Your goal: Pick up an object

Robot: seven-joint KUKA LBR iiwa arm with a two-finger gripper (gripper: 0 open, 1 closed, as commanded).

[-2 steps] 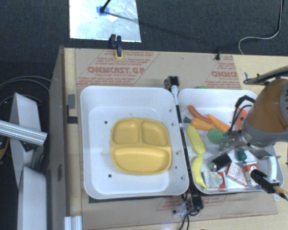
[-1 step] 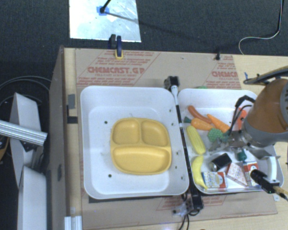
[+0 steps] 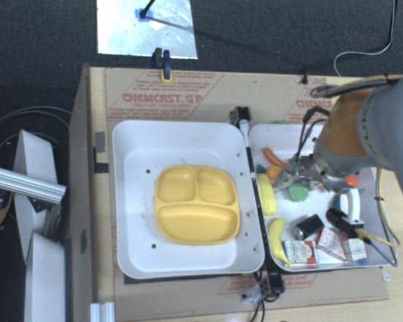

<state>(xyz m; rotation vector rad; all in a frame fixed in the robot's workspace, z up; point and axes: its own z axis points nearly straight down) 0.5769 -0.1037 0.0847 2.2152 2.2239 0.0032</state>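
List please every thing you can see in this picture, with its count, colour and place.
bins: 2, white, side by side on the bench
tray: 1, yellow, three compartments, in the left bin
bananas: 2, yellow, left edge of the right bin
ball: 1, green, right bin, just under the tool
sausage: 1, orange-red, upper part of the right bin
packets: several, white and red, bottom of the right bin
arm: 1, grey with orange band, over the right bin
tool: 1, dark, above the ball
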